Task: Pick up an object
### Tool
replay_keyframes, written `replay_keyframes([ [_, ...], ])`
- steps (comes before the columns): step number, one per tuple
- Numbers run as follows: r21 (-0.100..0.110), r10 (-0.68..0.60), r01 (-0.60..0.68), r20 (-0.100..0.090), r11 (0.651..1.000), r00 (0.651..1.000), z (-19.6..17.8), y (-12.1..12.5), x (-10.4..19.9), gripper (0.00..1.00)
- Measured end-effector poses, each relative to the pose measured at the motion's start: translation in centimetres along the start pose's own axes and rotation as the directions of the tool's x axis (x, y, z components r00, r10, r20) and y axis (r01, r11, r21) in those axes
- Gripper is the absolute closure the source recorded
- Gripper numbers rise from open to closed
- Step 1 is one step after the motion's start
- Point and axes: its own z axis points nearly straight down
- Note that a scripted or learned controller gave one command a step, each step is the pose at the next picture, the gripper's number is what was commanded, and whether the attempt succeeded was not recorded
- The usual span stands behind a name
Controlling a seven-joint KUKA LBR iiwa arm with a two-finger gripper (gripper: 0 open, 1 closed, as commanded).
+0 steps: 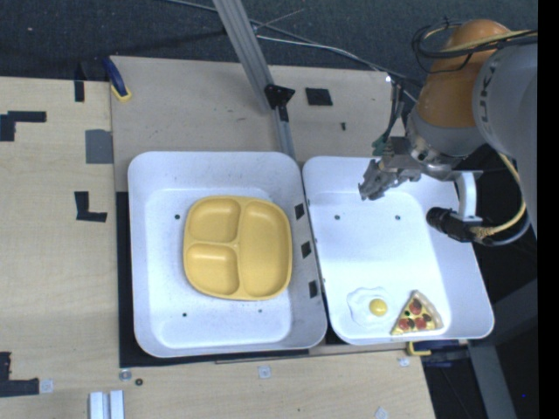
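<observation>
Two toy foods, a fried egg point(369, 305) and a pizza slice point(417, 313), lie well below the jaws, toward the right bin's point(384, 243) near edge. Whether the gripper point(376, 184) is open, I cannot tell.

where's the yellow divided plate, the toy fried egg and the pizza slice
yellow divided plate point(237, 247): camera view, on the ridge where its three compartments meet
toy fried egg point(377, 306): camera view, on the yellow yolk
toy pizza slice point(417, 314): camera view, on the topped middle of the wedge

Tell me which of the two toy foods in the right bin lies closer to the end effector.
The fried egg. It lies left of the pizza slice and slightly farther up the bin, toward the end effector, while the pizza slice sits in the bin's near right corner.
</observation>
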Motion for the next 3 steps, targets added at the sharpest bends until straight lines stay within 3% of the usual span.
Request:
replay_keyframes([
  [2, -0.001, -0.002, 0.002, -0.001, 1.0, 1.0, -1.1, 0.2, 11.9, 1.0],
  [3, -0.001, 0.001, -0.001, 0.001, 1.0, 1.0, -0.4, 1.1, 16.5, 1.0],
])
